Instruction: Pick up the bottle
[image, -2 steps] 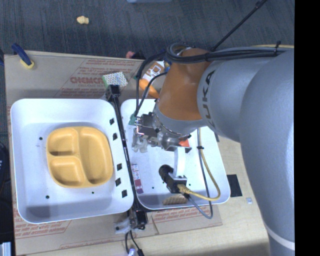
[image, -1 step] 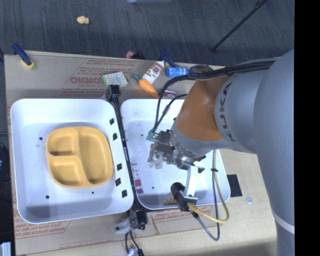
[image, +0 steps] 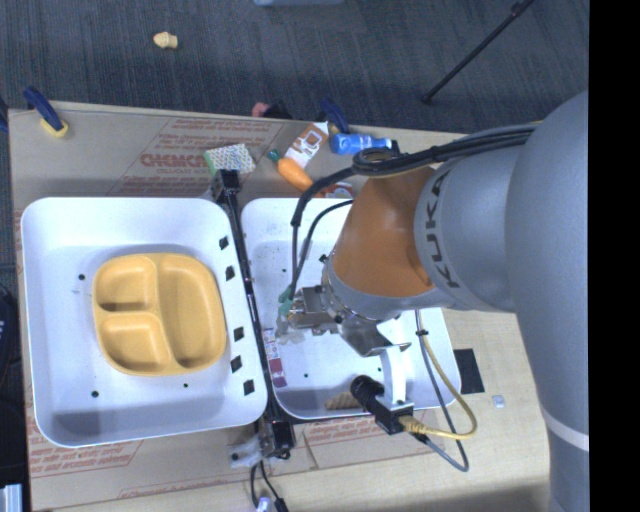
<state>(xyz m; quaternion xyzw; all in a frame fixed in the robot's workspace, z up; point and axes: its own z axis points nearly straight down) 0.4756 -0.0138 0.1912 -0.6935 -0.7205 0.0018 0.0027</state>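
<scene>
The arm (image: 400, 240) reaches in from the right and hangs low over the right bin (image: 262, 225), its orange band and grey wrist covering most of that bin's floor. The claw (image: 300, 318) sits near the bin's left wall, pointing down; whether its grip is apart, together or clamped on something cannot be told, since the wrist housing blocks the view. No bottle can be made out with certainty inside the right bin: a small reddish-and-white patch shows just beside the claw, but it is too small and too covered to identify. A white-and-orange bottle-like item (image: 303, 148) lies on the table (image: 130, 160) beyond the far edge of the bins, next to a blue object (image: 352, 143), well apart from the claw. Judged from this, the task is at the approach or grasp stage; a lift is not yet shown, and securing and raising the bottle remain. The left bin (image: 40, 300) holds a yellow divided tray (image: 160, 312), which is untouched.
</scene>
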